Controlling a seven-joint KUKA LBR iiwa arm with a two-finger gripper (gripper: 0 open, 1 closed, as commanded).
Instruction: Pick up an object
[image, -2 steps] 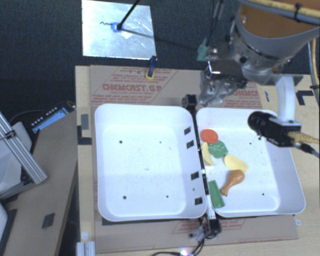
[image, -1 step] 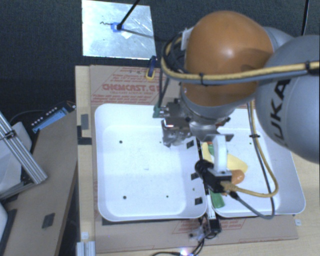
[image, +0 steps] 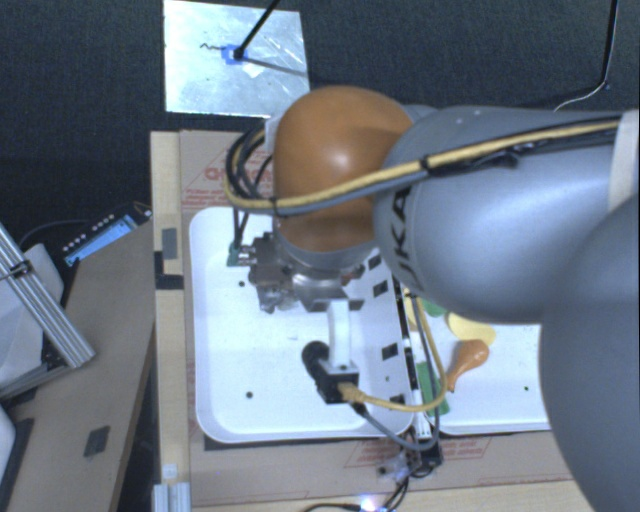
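Observation:
The grey arm with its orange band (image: 335, 165) reaches in from the right and covers much of both bins. My gripper (image: 268, 283) hangs low over the back half of the left bin (image: 235, 400); its metal body shows under the wrist. In the right bin (image: 510, 405), partly hidden by the arm, lie a pale yellow object (image: 468, 326), an orange pear-shaped object (image: 466, 358) and a green object (image: 430, 385). I see nothing held.
The bins sit on a cardboard sheet (image: 170, 300) on the bench. An aluminium rail (image: 40, 310) and a blue-edged device (image: 100, 235) lie off to the left. A silver foil sheet (image: 235, 60) lies behind the bins.

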